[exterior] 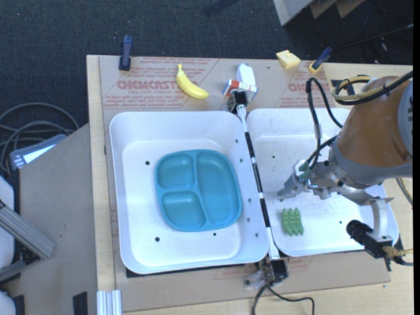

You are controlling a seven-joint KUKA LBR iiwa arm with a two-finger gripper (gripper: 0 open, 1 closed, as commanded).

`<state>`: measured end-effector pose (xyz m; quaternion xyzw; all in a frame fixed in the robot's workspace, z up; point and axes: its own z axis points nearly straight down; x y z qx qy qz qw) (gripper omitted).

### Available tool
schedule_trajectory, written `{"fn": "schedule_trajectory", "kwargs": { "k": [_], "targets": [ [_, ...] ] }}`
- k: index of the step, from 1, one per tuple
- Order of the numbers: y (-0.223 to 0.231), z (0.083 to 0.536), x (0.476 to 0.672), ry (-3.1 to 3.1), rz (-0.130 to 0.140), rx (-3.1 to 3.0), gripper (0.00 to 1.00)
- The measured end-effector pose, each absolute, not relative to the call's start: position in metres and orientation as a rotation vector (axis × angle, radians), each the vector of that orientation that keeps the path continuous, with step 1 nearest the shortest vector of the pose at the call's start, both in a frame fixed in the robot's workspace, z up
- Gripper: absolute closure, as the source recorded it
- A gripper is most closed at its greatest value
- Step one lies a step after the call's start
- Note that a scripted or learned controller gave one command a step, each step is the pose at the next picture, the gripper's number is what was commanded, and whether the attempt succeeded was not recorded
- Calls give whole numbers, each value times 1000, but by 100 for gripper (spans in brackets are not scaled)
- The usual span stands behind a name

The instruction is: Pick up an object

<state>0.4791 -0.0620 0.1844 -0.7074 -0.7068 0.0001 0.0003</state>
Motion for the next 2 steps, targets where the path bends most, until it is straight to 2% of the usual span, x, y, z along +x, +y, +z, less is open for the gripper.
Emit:
{"fn": "schedule_trajectory", "kwargs": {
  "k": [2],
  "targets": [
    [-61,184,481,-2221,0,-2222,0]
  ]
}}
